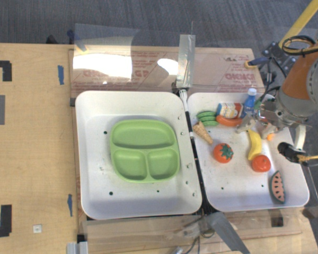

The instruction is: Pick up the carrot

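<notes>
Two shallow white bins sit side by side on the counter. In the camera view, the left bin holds a green divided plate. The right bin carries the toy food, crowded toward its far edge.

The carrot, orange and lying flat, rests near that far wall, touching a small jar and just beside green pea pods. An ice-cream cone, tomato, banana, red fruit and watermelon slice lie nearer.

The tool hangs over the far right part of that bin, next to a blue bottle and near the carrot's right end. Whether it is released or clenched cannot be told; nothing is seen between its tips.

Judgement: the placement suits an approach, and the pick is not yet made. The close neighbours may obstruct it.
</notes>
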Controlling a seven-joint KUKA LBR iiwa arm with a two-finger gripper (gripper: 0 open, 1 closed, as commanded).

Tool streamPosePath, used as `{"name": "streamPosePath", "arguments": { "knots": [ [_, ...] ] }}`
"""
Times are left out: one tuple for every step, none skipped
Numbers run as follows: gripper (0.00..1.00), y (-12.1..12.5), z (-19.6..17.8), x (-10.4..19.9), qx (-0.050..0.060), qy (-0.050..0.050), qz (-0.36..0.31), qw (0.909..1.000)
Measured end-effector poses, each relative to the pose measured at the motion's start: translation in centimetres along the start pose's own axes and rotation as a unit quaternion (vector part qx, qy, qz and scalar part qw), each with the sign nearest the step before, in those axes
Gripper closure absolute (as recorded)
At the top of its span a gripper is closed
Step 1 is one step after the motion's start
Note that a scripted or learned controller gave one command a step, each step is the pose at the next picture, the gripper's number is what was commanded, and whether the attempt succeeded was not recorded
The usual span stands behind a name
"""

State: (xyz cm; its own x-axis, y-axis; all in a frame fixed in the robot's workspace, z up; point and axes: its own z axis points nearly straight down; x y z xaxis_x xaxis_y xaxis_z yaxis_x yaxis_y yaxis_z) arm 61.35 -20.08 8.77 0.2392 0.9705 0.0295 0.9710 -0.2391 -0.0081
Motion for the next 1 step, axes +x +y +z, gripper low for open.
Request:
{"name": "streamPosePath", "arguments": {
  "knots": [
    [0.0,-1.65,-0.22,-0.49,-0.008,-0.005,0.154,0.988]
  ]
}}
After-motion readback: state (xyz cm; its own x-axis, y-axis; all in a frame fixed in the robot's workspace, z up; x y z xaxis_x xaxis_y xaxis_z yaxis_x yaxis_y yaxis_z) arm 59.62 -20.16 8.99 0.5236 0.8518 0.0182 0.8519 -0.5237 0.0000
